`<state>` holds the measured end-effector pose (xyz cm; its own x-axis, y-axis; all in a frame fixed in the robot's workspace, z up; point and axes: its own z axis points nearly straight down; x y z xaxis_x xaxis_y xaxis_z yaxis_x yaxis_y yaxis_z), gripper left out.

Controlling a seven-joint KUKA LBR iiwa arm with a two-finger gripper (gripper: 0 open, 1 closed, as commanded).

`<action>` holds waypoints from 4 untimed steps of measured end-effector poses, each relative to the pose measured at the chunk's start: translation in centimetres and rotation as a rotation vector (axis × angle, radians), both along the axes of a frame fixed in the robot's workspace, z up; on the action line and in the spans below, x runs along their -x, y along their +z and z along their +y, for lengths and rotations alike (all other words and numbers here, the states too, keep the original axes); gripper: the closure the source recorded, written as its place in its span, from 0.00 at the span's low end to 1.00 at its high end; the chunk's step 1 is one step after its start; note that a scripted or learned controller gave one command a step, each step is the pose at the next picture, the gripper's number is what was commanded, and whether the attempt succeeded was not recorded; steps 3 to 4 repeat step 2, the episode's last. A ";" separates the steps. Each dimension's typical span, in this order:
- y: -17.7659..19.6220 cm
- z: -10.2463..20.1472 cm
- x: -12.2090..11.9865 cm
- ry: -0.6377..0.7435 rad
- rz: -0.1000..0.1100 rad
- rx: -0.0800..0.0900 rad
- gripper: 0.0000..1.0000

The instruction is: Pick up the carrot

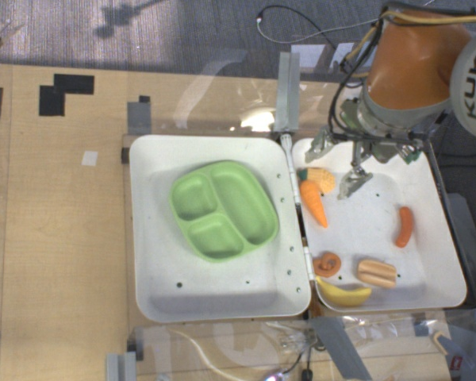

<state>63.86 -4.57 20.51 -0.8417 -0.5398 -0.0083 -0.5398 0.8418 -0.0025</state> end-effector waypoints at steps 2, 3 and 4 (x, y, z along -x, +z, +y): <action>-0.7 3.7 5.6 0.054 -0.009 -0.002 1.00; -0.7 3.7 5.6 0.054 -0.009 -0.002 1.00; -0.7 3.7 5.6 0.054 -0.009 -0.002 1.00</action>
